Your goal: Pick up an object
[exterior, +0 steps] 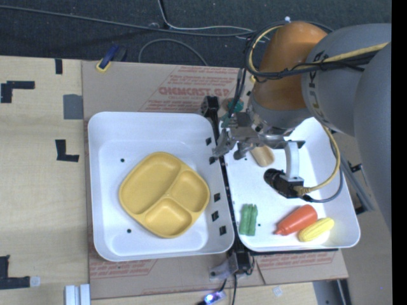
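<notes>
My gripper [236, 146] hangs over the upper left corner of the right bin [331, 237], close to the wall between the two bins. A small tan block [262, 155] shows just to its right, partly under the wrist; whether it touches the gripper I cannot tell. In the lower part of the right bin lie a green ridged piece [248, 220], an orange carrot-shaped toy [296, 220] and a yellow toy [316, 229] pressed against the carrot. The arm hides the right bin's upper part.
The left bin [102, 138] holds a yellow divided plate [164, 194] in its middle. Black clips run along the seam between the bins. Both bins rest on brown cardboard, and cables cross the dark floor behind.
</notes>
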